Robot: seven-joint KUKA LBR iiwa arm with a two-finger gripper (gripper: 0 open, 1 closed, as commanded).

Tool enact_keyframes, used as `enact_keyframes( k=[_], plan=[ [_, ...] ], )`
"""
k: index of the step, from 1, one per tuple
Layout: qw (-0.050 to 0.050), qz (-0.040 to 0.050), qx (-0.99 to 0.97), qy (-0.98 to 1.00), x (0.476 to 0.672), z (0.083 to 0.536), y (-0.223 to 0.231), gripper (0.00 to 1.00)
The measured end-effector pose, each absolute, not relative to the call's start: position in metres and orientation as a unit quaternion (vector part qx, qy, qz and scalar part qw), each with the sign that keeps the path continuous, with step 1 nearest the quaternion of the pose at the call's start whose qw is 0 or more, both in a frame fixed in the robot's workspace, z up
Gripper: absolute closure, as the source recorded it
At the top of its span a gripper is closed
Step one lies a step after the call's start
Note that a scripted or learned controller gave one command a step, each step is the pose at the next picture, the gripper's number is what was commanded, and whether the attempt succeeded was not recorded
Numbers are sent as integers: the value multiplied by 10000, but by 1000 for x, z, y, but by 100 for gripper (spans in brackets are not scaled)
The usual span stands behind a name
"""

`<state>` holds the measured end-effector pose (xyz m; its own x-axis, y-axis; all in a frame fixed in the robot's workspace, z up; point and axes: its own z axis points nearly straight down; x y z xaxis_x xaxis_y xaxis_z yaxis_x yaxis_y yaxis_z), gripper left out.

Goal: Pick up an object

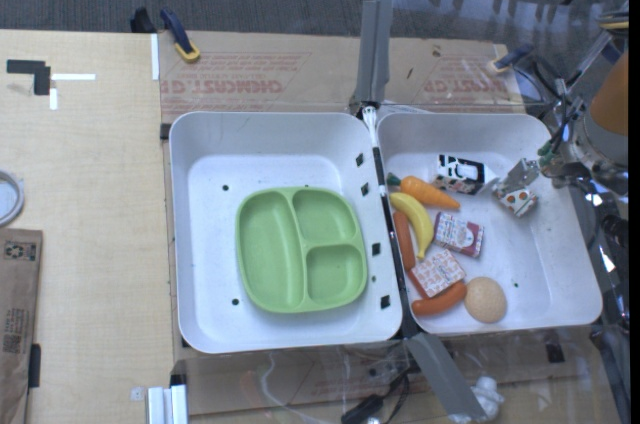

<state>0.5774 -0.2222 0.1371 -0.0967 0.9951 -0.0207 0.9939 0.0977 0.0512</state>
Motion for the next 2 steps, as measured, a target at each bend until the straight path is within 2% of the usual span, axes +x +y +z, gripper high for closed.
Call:
enact_keyframes(
  k=[2],
  plan=[
    [315, 123, 6350, 7717, 580, 136, -222, 0]
  ],
)
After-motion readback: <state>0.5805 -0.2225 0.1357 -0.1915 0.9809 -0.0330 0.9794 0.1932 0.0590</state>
